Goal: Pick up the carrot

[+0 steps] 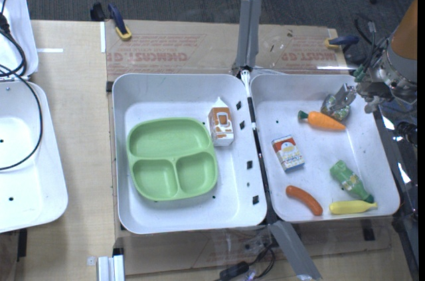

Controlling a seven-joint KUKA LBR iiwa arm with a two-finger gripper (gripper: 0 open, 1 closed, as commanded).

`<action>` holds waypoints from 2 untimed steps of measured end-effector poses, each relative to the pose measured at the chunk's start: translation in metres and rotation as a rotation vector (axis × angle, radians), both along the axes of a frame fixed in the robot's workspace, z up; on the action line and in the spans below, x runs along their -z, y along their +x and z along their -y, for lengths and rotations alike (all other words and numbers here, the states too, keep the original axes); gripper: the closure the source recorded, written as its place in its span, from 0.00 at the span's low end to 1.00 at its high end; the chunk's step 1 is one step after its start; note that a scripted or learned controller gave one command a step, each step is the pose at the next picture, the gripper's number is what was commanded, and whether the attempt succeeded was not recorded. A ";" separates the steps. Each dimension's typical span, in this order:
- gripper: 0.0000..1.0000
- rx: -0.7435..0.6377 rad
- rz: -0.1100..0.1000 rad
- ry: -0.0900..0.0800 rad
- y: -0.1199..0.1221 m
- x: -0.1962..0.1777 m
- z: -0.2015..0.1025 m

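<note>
We see the gripper (340, 103) low over the right bin (372, 203), its jaws slightly parted with nothing between them. The carrot (323, 121) lies just below and beside the jaws, green end pointing away to the left. Farther from the jaws sit a small carton (288, 153), a sausage (304, 200), a green bottle (350, 181) and a banana (352, 207).

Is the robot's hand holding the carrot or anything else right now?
Nothing is held. The hand hangs over the right bin, just above the carrot's thick end, and the carrot lies on the bin floor.
</note>
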State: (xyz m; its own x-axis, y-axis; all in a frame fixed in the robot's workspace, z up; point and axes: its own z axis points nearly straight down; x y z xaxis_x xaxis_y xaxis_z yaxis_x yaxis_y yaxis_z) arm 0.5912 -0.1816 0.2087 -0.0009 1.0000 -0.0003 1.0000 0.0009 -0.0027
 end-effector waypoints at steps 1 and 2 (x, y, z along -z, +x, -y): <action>0.00 -0.027 0.008 -0.004 0.012 0.114 -0.004; 1.00 -0.025 0.010 -0.006 0.012 0.105 -0.002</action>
